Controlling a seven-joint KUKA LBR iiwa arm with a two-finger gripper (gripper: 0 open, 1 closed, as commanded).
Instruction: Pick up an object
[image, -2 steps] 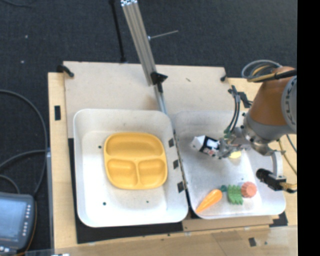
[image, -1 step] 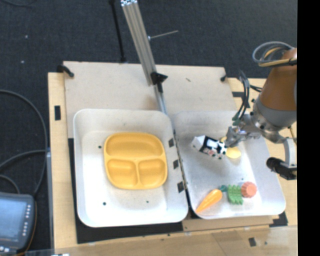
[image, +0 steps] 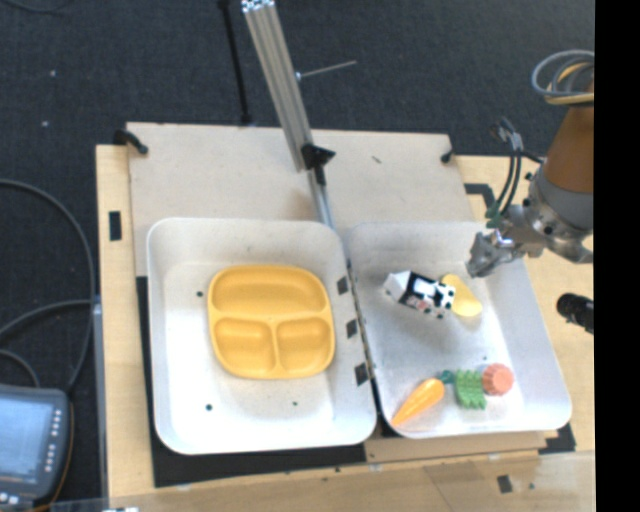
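Camera view | we see the gripper (image: 487, 252) over the right bin (image: 530, 330), finger state unreadable | nearest: toy cow (image: 420, 293) touching a lemon (image: 462, 298), just below-left, lying left-to-right | carrot (image: 419, 399) farther

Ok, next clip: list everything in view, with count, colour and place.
divided plate: one, yellow, in the left bin.
cow toy: one, black and white, upper middle of the right bin.
yellow piece: one, yellow, touching the cow toy's right side.
carrot: one, orange, right bin's near edge.
green piece: one, right of the carrot.
round piece: one, reddish, beside the green piece.
bins: two, white, side by side.
arm: one, grey and orange, right.
gripper: one, grey, above the right bin's far right part.
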